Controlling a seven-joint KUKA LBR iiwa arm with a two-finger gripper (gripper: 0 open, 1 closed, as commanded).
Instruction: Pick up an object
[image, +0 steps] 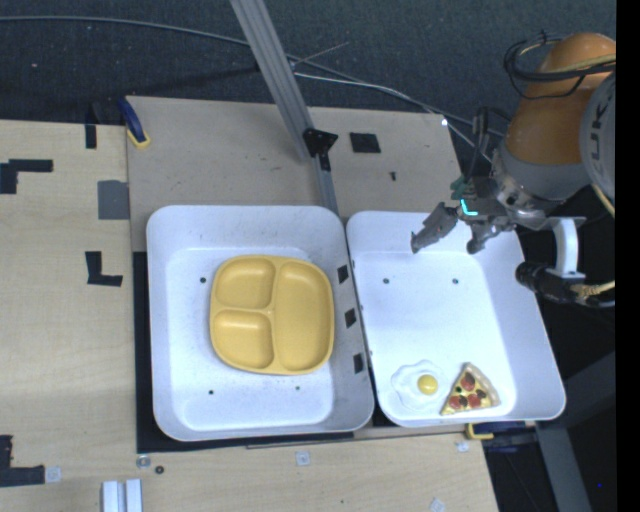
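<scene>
Two white bins sit side by side on the table; the left bin (170, 300) holds a yellow divided plate (271, 313). The gripper (455, 238) hovers over the right bin (440, 300)'s far end, jaws spread and empty. Nothing is picked yet: the fried egg (416, 381) and pizza slice (469, 389) lie at the near edge, well apart from it.

Two bins sit side by side on the bench (240, 150). The left bin (175, 300) holds a divided plate (271, 314) at its centre. In the right bin (450, 310), a fried egg (416, 382) and a pizza slice (470, 390) lie together at six o'clock, the egg left. The gripper (456, 235) hangs over that bin's twelve o'clock.
</scene>
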